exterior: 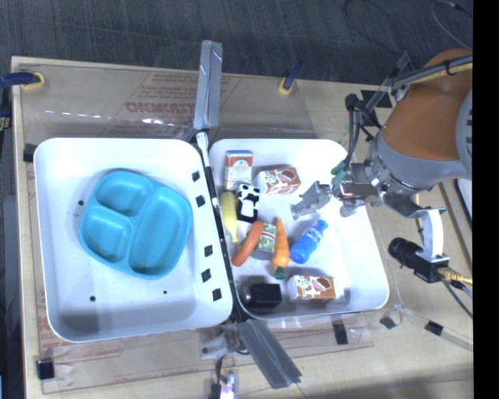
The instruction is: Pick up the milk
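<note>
White-and-black cow-print milk carton (248,201) sits mid-left in the right bin (362,248), touching the banana (229,214), with the carrots (264,243) just below it. My gripper (314,198) hovers to its right with nothing in it; can't tell how wide the jaws are. I'd come straight down and pinch across the carton's free sides, clear of the banana, and skip the brown cartons (278,179) nearby.
</note>
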Tool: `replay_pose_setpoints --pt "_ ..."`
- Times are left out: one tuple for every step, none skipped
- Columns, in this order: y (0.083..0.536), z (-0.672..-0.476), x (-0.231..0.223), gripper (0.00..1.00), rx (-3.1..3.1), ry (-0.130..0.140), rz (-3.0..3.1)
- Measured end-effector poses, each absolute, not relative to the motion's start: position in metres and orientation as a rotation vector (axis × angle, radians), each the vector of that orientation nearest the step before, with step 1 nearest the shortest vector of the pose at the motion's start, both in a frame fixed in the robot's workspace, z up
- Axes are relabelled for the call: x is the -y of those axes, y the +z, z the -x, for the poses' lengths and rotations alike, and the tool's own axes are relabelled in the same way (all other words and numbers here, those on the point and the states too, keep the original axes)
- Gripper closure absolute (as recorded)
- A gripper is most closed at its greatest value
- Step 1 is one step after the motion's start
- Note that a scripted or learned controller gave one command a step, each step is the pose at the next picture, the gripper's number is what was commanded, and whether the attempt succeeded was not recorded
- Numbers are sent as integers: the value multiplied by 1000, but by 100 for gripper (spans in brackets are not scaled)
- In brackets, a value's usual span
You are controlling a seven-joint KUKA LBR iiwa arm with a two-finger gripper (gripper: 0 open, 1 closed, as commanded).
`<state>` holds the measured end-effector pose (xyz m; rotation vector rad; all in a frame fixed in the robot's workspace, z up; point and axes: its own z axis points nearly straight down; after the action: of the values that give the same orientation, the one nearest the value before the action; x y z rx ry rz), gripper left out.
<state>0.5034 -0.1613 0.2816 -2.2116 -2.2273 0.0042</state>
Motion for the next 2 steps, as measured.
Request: replay_pose_setpoints --pt "239 -567 182 0 2298 5 2139" --pt "124 -640 182 0 2264 -8 2190"
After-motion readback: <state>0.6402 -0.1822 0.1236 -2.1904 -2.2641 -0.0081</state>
